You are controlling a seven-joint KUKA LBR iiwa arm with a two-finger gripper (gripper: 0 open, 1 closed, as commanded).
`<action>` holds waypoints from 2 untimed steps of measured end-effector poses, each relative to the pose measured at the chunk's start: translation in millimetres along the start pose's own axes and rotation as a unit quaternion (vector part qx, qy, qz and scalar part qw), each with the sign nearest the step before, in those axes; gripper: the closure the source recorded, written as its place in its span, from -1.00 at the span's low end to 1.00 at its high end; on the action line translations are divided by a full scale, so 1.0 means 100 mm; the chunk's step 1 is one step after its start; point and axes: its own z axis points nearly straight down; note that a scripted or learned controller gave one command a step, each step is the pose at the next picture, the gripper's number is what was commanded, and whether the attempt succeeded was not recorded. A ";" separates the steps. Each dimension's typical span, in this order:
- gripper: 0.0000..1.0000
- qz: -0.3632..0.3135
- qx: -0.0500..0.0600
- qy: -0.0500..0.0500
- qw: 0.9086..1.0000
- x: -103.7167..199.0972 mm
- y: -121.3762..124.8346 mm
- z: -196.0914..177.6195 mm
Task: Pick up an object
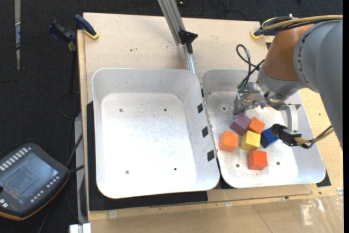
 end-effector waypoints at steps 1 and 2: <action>1.00 -0.001 -0.003 -0.001 1.000 -0.05 0.07 -0.62; 1.00 0.000 -0.003 -0.001 1.000 -0.14 0.05 -1.14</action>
